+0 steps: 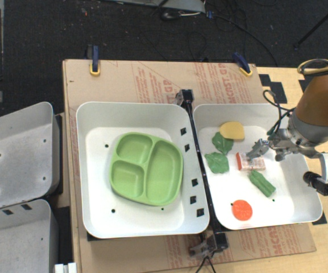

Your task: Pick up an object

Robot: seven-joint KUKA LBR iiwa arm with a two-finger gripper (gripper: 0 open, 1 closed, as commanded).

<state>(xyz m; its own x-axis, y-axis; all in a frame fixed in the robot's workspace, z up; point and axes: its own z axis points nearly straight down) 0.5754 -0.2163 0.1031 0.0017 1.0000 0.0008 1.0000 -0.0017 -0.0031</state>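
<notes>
My arm [317,110] is a rounded grey tube with a broad orange band above the wrist, rimmed by a pale ring. Black cables loop beside it. My pincer [258,148] is small, grey metal.

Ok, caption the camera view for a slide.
KUKA gripper poised over the right bin above a small red-and-white item; green divided plate in the left bin.

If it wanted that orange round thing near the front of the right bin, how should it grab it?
Probably from straight above, the jaws closing across the middle of the orange disc. It looks flat and round, so any width across it serves equally. It lies apart from the green block and the bin's front wall, leaving room on both sides.
</notes>
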